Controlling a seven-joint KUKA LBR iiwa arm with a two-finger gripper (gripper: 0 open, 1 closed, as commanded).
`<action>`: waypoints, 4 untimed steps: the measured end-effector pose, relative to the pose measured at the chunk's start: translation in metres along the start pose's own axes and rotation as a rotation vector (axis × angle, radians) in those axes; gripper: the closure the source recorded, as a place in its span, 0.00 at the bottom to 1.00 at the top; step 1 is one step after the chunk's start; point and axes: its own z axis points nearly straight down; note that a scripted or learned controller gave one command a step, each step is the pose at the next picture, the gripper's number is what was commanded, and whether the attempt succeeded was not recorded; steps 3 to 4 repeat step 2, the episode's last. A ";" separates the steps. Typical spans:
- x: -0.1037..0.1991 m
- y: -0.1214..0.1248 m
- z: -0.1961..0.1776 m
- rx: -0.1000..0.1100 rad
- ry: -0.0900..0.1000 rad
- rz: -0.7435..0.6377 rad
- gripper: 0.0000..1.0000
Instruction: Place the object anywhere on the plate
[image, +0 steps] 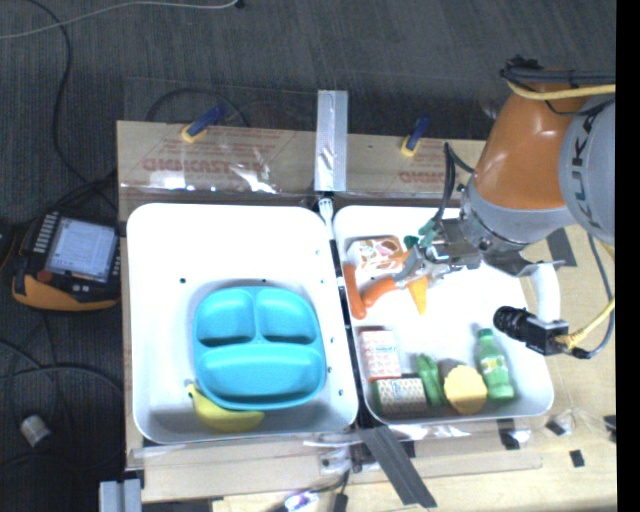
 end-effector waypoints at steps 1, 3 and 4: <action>0.072 0.044 0.048 0.002 0.002 -0.086 1.00; 0.072 0.044 0.048 0.001 0.002 -0.085 0.00; 0.072 0.044 0.048 0.001 0.002 -0.085 0.00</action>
